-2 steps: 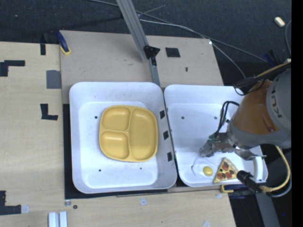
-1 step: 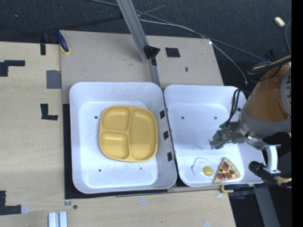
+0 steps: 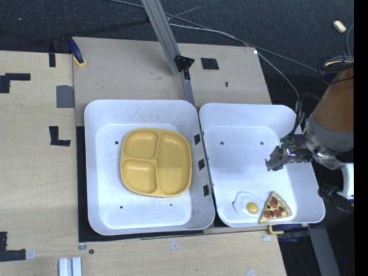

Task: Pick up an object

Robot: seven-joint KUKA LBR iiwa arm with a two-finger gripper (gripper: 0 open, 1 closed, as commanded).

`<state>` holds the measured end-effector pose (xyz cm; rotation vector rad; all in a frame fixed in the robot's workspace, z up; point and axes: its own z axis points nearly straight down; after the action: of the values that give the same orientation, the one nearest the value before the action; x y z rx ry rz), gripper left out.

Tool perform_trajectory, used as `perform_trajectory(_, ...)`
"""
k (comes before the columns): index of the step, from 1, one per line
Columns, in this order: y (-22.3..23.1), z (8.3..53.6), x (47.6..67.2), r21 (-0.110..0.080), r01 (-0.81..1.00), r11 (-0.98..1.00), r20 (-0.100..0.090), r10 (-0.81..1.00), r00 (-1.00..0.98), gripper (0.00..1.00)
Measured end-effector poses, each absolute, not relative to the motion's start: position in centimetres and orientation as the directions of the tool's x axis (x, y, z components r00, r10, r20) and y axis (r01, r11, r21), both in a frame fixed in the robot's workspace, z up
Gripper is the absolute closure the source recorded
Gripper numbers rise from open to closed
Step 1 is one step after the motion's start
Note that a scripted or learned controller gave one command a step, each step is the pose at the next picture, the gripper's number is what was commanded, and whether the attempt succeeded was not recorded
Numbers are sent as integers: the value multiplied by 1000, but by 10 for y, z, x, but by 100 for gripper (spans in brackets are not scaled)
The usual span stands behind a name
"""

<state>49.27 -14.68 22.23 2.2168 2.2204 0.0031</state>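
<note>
plate (image 3: 156,161) in left bin (image 3: 95,154)

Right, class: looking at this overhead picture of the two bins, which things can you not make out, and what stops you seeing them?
- Gripper: small and dark in the camera view; its finger state cannot be told.
- Arm: cut off by the right edge, so its base is unseen.
- Yellow divided plate: the floor of the left bin beneath it is hidden.
- Pizza slice and fried egg: too small to tell toppings or material, or whether they touch.
</note>
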Motion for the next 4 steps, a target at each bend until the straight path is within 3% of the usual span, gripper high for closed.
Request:
perform_trajectory(1, -147, 250, 493, 2, 1000, 2, 0, 1000, -2, 100)
perform_trajectory(4, 4, 227, 529, -4, 1000, 6, 1, 1000, -6, 100)
